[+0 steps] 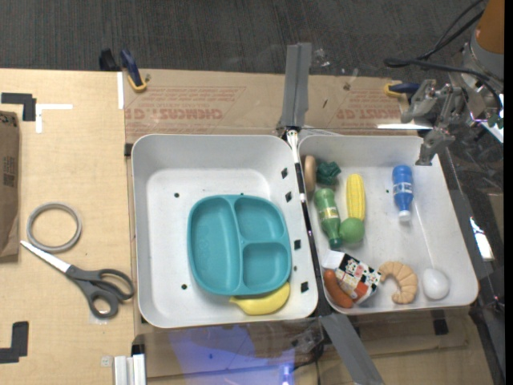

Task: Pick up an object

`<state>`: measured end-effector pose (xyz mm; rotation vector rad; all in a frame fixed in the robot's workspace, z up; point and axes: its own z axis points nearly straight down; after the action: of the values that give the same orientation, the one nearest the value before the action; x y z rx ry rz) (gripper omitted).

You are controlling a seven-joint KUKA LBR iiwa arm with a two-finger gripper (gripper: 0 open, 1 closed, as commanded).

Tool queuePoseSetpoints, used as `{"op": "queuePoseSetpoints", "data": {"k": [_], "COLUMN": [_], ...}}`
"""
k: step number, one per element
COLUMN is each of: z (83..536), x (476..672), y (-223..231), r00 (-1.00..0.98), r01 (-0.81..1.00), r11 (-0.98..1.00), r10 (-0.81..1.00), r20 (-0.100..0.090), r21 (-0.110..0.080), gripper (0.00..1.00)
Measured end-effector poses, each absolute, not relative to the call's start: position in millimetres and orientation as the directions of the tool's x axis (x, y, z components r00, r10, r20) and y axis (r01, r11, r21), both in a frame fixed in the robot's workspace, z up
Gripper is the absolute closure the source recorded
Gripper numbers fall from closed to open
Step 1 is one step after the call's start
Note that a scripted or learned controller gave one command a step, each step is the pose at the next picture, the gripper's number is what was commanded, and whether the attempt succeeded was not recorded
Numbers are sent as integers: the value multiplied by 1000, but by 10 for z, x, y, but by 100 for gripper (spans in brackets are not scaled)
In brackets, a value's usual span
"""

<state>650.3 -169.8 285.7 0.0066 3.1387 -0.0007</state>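
While the claw [437, 127] hangs over the right bin's [453, 215] far right corner, finger state unclear, nothing is held. Nearest pick: blue bottle [402, 189], lying alone near the far edge. Judgement: descend centred, jaws across its narrow width.

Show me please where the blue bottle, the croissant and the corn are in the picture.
blue bottle [402, 189]: camera view, right bin, on the white label band at its middle.
croissant [400, 280]: camera view, right bin, on its curved middle.
corn [355, 196]: camera view, right bin, on the middle of the yellow cob.
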Motion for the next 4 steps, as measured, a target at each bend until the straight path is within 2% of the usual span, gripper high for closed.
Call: {"op": "queuePoseSetpoints", "data": {"k": [1, 2, 3, 4], "z": [1571, 928, 938, 934], "x": [6524, 6487, 6493, 6182], "y": [-2018, -2216, -2214, -1974], "r00": [-982, -965, -965, -935], "r01": [188, 262, 261, 354], "r11": [982, 965, 965, 935], "r10": [188, 261, 261, 354], "r20": [-3, -3, -5, -4], "r21": [0, 0, 0, 0], "gripper": [0, 0, 0, 0]}}
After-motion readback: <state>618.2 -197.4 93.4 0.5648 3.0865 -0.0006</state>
